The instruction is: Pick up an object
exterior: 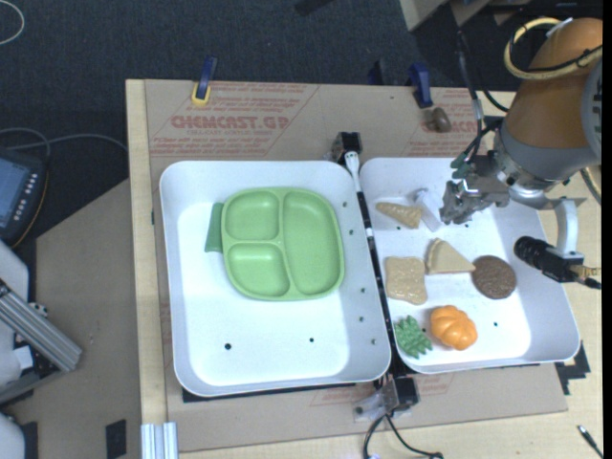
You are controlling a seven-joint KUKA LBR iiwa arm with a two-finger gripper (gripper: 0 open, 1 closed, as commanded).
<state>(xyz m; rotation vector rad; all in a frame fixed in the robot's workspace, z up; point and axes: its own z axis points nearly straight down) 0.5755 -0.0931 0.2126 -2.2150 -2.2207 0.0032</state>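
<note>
A brown board [287,113] printed "CHEMCAST" in red carries two white bins. The left bin [191,333] holds a green divided plate [284,242]. The right bin [545,323] holds toy food: a tan bread slice [405,279], a brown round patty [494,277], an orange pumpkin [452,326], a tan wedge [446,255], a pale piece [400,214] and green leaves [411,335]. The grey arm's claw [459,204] hovers at the bin's upper part, just right of the pale piece; whether it is wide or narrow cannot be told.

Count of things on the surface

Two white bins [191,285]; one green divided plate [283,242]; three bread-like pieces [405,279]; one brown patty [494,277]; one orange pumpkin [452,326]; one green leafy piece [412,337].
</note>
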